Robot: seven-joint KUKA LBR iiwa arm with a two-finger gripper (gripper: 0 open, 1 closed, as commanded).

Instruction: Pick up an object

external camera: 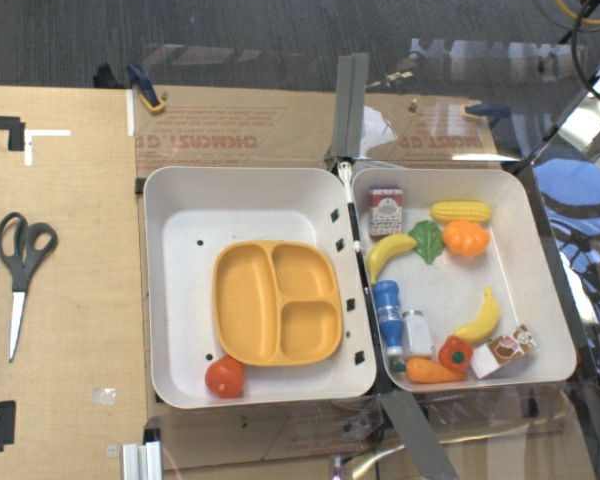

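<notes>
Red tomato (225, 377) sits at left bin's (170, 268) front edge, beside yellow tray (277, 301). Toys crowd right bin (525, 268). Pincer state: cannot tell. Pick not yet begun; next needs a target chosen, then descent.

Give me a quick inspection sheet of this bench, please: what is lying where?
Surface: wooden bench bearing two white bins, left bin and right bin.
Job's things: yellow divided plate and tomato in the left bin; bananas, corn, blue bottle, carrot and small boxes in the right.
Clutter: scissors on the bench, left.
Grippers: nothing seen.
Cables: dark cables top right.
Surroundings: cardboard behind the bins.
</notes>
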